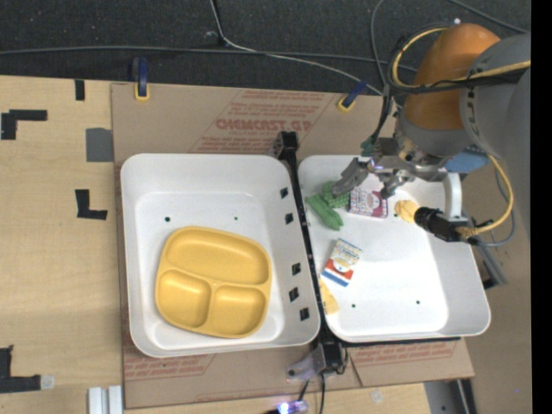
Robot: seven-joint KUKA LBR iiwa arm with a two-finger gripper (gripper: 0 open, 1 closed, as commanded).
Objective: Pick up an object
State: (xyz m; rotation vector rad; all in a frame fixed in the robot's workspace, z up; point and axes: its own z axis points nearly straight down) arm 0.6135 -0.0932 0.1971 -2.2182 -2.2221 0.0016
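Worktop: pale wood (52, 257) with black tape marks on the left; a brown cardboard sheet (250, 119) with red print lies under both bins. Dark cloth and cables at the far edge.
Left bin: white bin (142, 175) holding a yellow divided tray (213, 280), near-centre, three wells facing up.
Right bin: white bin (448, 309) holding a green object (326, 210) at its far-left, a pink-and-white packet (369, 202) just right of it, a red-white-blue packet (342, 261) mid-left, a small yellow piece (329, 299) against the left wall.
Claw: claw (373, 175) hovers over the far part of the right bin, above the pink-and-white packet; finger spread cannot be told.
Open room: right bin's near-right floor is bare; left bin's far half likewise.
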